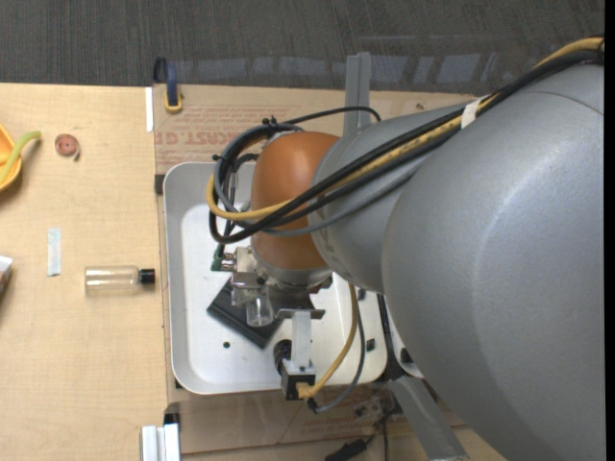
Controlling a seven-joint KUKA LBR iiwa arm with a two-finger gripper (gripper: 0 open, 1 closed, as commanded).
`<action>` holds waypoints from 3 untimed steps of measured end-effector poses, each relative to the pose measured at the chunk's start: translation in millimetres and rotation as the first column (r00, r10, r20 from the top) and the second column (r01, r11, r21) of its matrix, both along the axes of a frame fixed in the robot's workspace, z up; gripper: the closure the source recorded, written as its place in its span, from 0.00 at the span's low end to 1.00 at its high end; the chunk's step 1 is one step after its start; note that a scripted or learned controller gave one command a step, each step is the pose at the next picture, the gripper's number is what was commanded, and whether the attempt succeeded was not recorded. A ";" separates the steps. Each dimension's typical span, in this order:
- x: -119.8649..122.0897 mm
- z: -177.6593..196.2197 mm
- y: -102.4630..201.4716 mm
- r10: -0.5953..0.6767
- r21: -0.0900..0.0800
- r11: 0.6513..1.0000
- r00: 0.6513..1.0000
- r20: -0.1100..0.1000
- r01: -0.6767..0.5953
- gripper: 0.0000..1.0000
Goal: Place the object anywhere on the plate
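Note:
My gripper hangs low over the middle of a shallow white bin, below the orange wrist band. A flat black shape lies directly beneath and to the left of the gripper, tilted on the bin floor. I cannot tell whether it is a loose object or part of the gripper. The arm's grey bulk hides the right half of the bin and everything to the right of it.
On the wooden bench left of the bin lie a clear bottle with a black cap, a small white strip, a red disc and a yellow-orange item at the left edge. Cables loop around the wrist.

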State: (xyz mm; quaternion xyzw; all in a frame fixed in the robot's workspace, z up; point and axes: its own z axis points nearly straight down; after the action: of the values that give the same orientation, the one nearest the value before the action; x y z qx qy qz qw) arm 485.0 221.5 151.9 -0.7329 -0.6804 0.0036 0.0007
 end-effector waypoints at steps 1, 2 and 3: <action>74.8 30.1 5.2 -0.007 0.000 1.000 1.000 0.002 0.007 1.00; 174.1 61.4 5.0 -0.068 0.000 0.998 0.998 0.004 0.068 1.00; 174.3 164.9 -97.9 0.018 0.001 1.000 1.000 0.004 -0.018 1.00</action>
State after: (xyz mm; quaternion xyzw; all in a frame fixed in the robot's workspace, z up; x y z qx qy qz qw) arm 659.3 123.6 316.8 -0.7269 -0.6868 0.0017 -0.0003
